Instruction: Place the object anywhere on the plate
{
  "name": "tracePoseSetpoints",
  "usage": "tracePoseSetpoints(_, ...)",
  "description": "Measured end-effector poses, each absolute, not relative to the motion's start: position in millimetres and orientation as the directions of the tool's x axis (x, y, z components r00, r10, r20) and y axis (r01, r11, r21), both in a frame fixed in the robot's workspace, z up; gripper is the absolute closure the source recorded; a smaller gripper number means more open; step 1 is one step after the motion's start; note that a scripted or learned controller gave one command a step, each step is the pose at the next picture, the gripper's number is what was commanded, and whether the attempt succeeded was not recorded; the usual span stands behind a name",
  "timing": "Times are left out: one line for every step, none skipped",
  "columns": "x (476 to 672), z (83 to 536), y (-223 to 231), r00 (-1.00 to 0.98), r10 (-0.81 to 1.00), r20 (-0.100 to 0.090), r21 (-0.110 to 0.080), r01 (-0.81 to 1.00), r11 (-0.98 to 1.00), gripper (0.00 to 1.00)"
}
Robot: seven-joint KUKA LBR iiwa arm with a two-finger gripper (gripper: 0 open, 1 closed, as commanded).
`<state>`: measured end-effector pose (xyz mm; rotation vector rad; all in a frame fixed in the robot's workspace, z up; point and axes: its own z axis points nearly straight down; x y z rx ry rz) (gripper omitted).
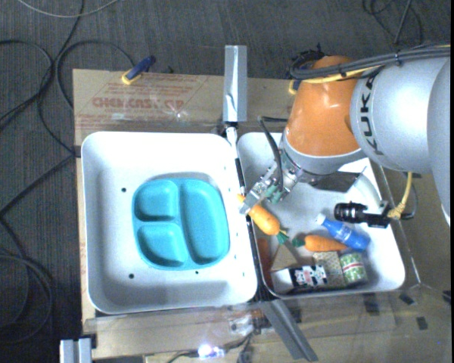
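Note:
A blue divided plate [183,221] lies in the left white bin [106,165]. My gripper [251,203] hangs over the wall between the two bins, just right of the plate's edge. It is shut on the upper end of an orange toy carrot [265,220], which slants down and to the right from the fingertips, over the left side of the right bin [390,274]. The arm's orange band [321,119] covers the back of that bin.
The right bin's front holds a second orange carrot [323,242], a blue bottle [346,233], a black-and-white carton [309,276], a patterned box [327,261] and a green can [353,267]. A metal post [234,85] stands behind the bins.

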<state>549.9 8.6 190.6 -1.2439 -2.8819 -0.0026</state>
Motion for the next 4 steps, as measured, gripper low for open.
tracePoseSetpoints(549.8, 191, 9, -0.686, 0.728, 0.003, 0.000, 0.728, 0.686, 0.00)
tracePoseSetpoints(662.9, 199, -52, -0.717, 0.697, -0.001, 0.000, 0.697, 0.717, 0.00)
tracePoseSetpoints(663.7, 208, -52, -0.717, 0.697, -0.005, -0.002, 0.697, 0.717, 1.00)
tracePoseSetpoints(637.7, 277, -10, -0.548, 0.836, -0.001, 0.000, 0.836, 0.548, 1.00)
